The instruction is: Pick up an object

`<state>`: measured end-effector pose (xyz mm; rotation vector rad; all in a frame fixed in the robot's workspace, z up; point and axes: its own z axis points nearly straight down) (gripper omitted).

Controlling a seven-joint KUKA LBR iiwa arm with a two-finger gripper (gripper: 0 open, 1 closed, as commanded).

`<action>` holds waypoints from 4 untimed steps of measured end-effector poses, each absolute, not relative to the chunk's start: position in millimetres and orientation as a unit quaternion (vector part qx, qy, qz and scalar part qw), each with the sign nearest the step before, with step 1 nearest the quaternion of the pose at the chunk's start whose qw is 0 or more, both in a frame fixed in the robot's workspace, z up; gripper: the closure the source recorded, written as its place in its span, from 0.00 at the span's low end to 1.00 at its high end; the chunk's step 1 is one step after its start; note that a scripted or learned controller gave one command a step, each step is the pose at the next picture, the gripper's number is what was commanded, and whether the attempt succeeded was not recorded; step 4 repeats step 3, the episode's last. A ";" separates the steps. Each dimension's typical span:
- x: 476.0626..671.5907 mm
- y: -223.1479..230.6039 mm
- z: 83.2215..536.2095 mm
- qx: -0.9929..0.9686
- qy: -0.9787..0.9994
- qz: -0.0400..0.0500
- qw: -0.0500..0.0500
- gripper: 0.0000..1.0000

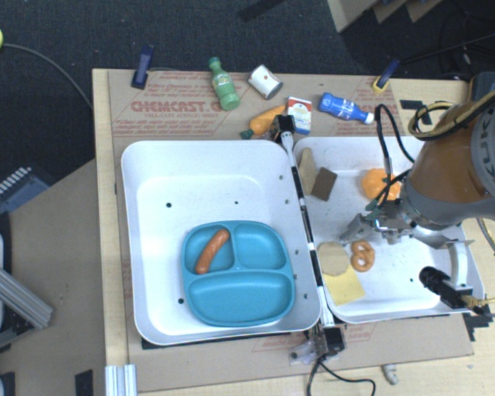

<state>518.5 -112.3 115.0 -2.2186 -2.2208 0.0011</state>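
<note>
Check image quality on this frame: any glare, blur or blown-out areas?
Camera view: even overhead light, soft shadows only; the left white bin is bright but keeps its rim detail; the hot dog on the blue divided plate reads sharp; the claw is dim and slightly soft beside the pretzel; the floor is dark.

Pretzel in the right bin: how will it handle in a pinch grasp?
The pretzel looks small and looped, probably a light toy. It lies flat, so it likely won't roll. Its thin loops may slip or pivot between fingers. The hand sits just above it.
</note>
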 end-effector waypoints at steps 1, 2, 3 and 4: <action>515.3 -105.9 87.1 -0.707 -0.707 -0.001 -0.001 0.00; 515.4 -106.0 96.1 -0.708 -0.707 -0.001 -0.002 1.00; 530.7 -60.9 185.1 -0.707 -0.708 -0.001 0.000 1.00; 530.7 -60.9 185.1 -0.707 -0.708 -0.001 0.000 1.00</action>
